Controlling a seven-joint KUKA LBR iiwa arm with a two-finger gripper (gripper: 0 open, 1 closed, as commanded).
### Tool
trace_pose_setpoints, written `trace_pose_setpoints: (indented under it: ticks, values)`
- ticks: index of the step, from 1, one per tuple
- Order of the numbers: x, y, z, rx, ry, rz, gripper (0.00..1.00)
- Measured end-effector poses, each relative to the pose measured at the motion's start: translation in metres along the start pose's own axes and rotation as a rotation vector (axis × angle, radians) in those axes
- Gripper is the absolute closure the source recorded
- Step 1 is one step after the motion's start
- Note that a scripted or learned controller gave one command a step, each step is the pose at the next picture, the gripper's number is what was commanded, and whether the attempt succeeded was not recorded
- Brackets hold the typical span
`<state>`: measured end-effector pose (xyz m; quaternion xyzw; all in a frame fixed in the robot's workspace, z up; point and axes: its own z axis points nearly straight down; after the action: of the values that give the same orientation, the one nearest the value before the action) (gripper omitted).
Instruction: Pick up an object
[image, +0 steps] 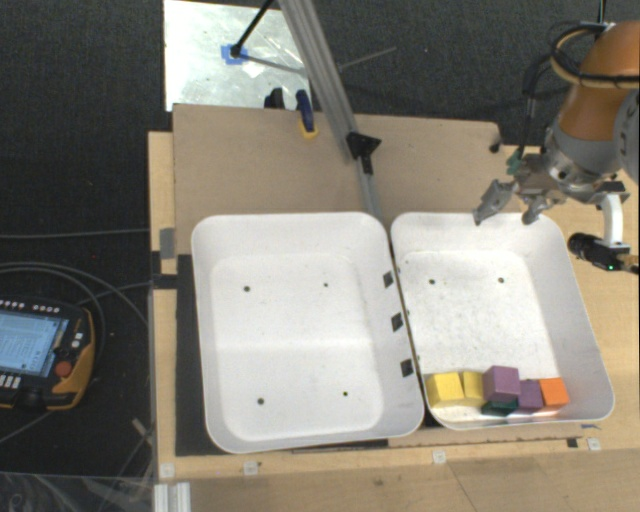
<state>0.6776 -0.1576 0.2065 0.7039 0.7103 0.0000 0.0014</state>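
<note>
Several small blocks sit along the near edge of the right bin (560, 270): a yellow block (446, 388), a second yellow block (471, 384), a purple block (502, 381), a dark green block (499, 406), a smaller purple block (529, 395) and an orange block (554, 392). My gripper (511, 206) hangs over the far rim of the right bin, well away from the blocks. Its two fingers are spread apart with nothing between them.
The left bin (215, 300) lies beside the right one, joined by black clips (397, 322). A grey pole (330, 90) slants across the back of the bench. A teach pendant (40, 348) lies off the bench at left.
</note>
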Motion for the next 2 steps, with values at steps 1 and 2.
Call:
trace_pose_setpoints:
  ticks: [1, 2]
  values:
    - [0.033, -0.030, 0.120, 0.007, 0.004, 0.001, 0.00]
    - [0.034, -0.021, 0.038, -0.009, 0.000, 0.000, 0.00]
